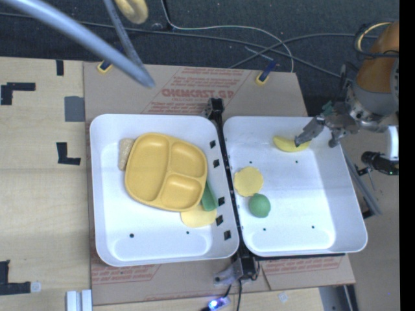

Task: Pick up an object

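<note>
My gripper (320, 137) hangs over the back right corner of the right bin (316, 196), with its fingers spread open and nothing between them. Its left fingertip (303, 139) is right beside a small yellow banana-shaped piece (286, 145) lying on the bin floor. Farther forward in the same bin lie a flat yellow round piece (248, 181) and a green ball (259, 205). The grey arm with its orange band (376, 70) comes in from the right.
The left bin (104, 199) holds a yellow divided plate (166, 172), a tan piece (124, 153) at the plate's left, a green item (208, 200) and a pale yellow piece (198, 218) by the divider. Cables and a grey pole (78, 28) cross the back.
</note>
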{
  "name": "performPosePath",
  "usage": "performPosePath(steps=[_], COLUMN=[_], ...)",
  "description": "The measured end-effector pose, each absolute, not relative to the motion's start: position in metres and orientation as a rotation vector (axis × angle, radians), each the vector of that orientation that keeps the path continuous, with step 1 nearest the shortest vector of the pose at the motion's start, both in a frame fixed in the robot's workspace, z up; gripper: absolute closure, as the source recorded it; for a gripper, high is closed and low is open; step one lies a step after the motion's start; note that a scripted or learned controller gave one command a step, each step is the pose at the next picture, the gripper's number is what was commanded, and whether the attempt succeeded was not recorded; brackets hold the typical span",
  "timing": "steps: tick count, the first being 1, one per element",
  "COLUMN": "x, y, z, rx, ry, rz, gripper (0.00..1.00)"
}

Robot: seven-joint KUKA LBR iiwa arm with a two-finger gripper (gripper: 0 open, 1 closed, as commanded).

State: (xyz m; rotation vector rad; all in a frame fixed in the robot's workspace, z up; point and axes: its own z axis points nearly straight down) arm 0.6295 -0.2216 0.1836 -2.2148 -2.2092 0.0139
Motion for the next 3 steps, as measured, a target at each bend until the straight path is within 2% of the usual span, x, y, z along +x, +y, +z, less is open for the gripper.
performPosePath(steps=[1,3], x=[0.633,0.634], y=[-0.221,-0.214], z=[0.193,0.106], rx=[-2.219,-2.217], ry=[-2.222,-2.223], rz=[0.002,0.005], gripper=[0.0,0.0])
